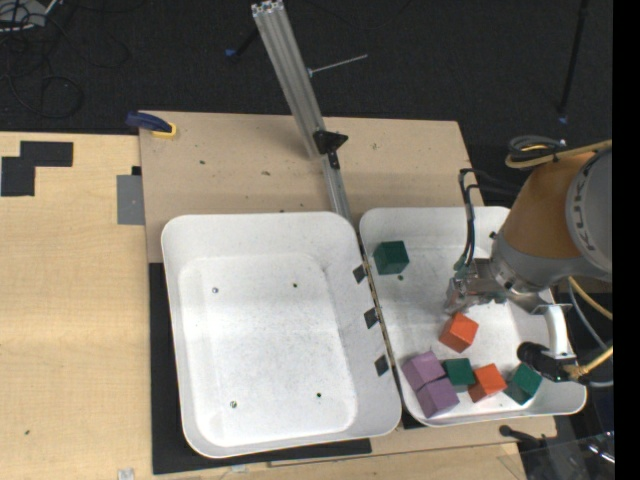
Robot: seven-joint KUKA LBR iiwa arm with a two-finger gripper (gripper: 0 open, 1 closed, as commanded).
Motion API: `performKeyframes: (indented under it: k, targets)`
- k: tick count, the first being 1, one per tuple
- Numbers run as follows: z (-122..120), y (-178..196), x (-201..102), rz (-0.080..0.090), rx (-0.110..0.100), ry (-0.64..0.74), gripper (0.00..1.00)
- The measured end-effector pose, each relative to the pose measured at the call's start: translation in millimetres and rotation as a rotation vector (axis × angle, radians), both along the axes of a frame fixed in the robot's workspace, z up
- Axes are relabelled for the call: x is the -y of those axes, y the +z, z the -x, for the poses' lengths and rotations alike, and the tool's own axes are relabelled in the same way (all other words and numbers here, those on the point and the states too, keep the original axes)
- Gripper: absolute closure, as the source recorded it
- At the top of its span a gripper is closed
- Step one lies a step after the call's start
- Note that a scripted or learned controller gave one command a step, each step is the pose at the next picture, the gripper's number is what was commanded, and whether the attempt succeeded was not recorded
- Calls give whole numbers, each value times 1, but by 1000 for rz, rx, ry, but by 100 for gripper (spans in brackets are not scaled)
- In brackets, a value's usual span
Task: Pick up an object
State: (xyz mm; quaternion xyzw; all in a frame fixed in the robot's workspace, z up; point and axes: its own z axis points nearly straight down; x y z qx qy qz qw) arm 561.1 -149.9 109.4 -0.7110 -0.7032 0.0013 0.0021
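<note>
Fig. | You are watching the gripper [462, 303] hovering over the orange block [459, 333] | jaws' state: cannot tell | positioning for a top-down grasp

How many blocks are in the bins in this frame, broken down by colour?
Green blocks: 3, one apart near the far side of the right bin, one among the cluster, one by the near right corner.
Orange blocks: 2, one just below the gripper, one in the cluster.
Purple blocks: 2.
Total: 7, all in the right bin.
</note>
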Motion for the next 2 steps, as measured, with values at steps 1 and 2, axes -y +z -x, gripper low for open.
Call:
performKeyframes:
  k: [1, 2]
  targets:
    - [-6, 44, 1, 1, 6, 11, 100]
    - [-14, 90, -3, 1, 7, 12, 100]
